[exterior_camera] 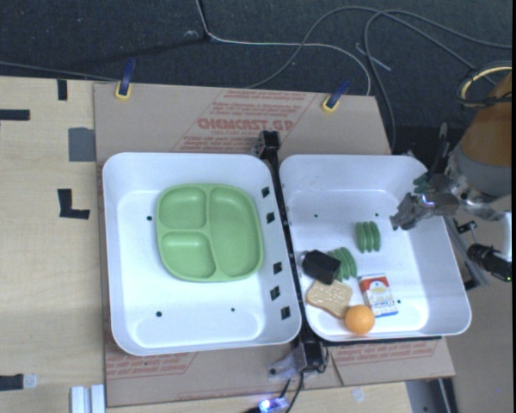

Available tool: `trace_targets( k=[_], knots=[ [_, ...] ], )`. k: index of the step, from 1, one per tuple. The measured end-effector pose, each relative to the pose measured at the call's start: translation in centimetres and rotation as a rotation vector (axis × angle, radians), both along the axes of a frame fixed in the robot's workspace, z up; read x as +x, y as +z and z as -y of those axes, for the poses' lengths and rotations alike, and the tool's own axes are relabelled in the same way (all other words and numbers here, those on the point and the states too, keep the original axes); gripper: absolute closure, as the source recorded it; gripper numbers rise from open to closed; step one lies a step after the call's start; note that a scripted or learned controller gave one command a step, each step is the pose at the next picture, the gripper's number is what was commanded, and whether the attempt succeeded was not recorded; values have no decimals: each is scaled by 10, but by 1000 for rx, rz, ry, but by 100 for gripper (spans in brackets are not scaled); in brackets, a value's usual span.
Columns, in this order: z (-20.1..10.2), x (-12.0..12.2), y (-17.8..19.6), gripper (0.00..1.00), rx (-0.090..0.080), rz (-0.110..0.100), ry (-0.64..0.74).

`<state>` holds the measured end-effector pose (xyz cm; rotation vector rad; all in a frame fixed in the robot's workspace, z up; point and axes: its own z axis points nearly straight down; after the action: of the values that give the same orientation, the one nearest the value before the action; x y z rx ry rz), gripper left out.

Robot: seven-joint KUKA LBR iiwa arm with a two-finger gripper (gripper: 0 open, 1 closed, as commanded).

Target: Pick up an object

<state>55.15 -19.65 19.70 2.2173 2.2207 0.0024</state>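
Gripper hovering at the right bin's far edge, nothing picked up yet.
Its state I cannot tell; toys, including a green piece, are lying in that bin, ungrasped.

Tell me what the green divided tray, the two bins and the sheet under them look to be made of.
Green divided tray: likely moulded plastic, matte, with soft rounded compartment edges.
Left bin and right bin: probably thin formed plastic, smooth white with a slight sheen and rounded corners.
Sheet: cardboard, dull brown with red printing.
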Motion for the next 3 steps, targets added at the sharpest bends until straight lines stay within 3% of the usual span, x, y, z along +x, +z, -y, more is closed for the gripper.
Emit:
trace_targets(
  k=[1,3],
  knots=[
    [0,1,19,100,1,-2,-1],
    [-104,22,30,100,3,-3,5]
  ],
)
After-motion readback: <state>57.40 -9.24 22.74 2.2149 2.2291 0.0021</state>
